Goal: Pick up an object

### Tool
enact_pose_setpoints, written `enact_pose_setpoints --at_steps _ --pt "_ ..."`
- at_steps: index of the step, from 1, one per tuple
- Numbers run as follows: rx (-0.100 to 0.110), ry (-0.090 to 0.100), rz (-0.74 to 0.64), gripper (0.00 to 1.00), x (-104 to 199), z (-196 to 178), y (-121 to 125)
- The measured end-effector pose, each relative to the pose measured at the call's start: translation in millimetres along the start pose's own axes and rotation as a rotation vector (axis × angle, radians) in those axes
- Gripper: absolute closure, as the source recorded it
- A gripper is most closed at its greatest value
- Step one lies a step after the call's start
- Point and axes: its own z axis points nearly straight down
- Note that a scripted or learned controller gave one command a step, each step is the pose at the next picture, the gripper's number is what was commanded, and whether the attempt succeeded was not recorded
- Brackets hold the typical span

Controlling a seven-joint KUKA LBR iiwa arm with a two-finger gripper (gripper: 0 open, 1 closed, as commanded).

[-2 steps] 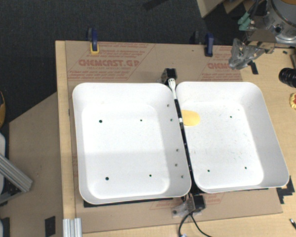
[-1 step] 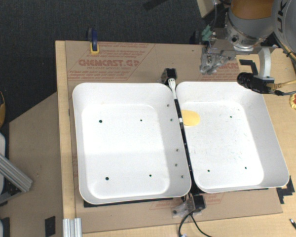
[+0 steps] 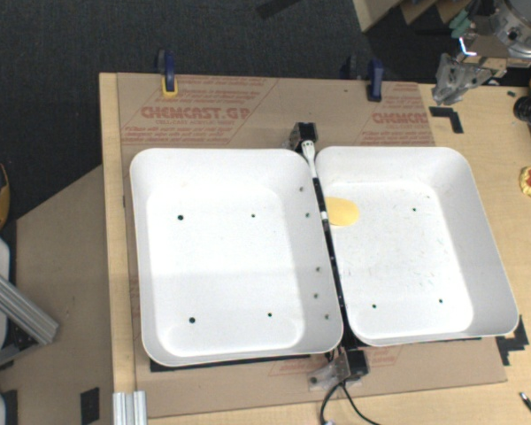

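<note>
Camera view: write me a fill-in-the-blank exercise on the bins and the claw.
1. The yellow object lies in the ____ bin.
2. It sits near that bin's ____ wall.
3. The claw hangs at the view's upper ____ corner.
4. Blue ____ hold the board's far edge.

Missing words: right; left; right; clamps

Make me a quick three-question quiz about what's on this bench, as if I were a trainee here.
1. True or false: the yellow object lies in the left bin.
2. The yellow object sits nearest which side of its bin? A) the wall shared with the other bin B) the far right wall C) the bottom corner
3. Where in the view is the gripper?

Key:
1. False; it lies in the right bin.
2. A.
3. At the top right, above the bench beyond the bins, well away from the yellow object.
</note>
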Motion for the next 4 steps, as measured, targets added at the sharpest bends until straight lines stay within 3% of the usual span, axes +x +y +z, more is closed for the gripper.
enact_pose_setpoints --at_steps 1,2,4 --pt "0.014 0.008 -0.013 1.0 58 51 -2" --pt "0.017 0.011 -0.018 1.0 152 107 -4" --pt "0.004 0.007 -0.01 1.0 172 56 -15"
